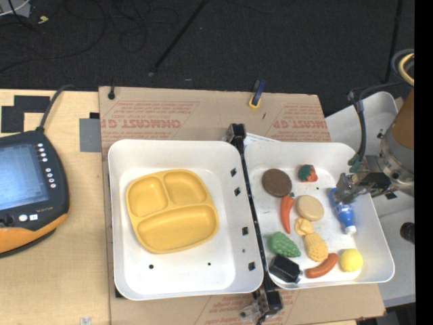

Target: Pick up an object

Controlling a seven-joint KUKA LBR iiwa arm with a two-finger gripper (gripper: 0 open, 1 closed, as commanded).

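Note:
The right bin (371, 244) holds several toy foods. Among them are a brown disc (277, 182), a strawberry (308, 173), an orange carrot (287, 212), a beige bun (310, 207), a corn cob (315, 246), a green broccoli (285, 244), a black piece (285, 269), a sausage (321, 266) and a lemon (350, 260). A blue bottle (346, 217) lies near the bin's right wall. My gripper (348, 188) hangs low over the bottle's upper end, which it partly hides. Nothing is lifted off the bin floor.
A yellow divided plate (172, 210) lies in the left bin (128, 269). A black divider (247, 202) runs between the bins. A tablet pendant (27, 181) sits on the bench at far left. A blue and yellow clamp (256, 95) is at the cardboard's back edge.

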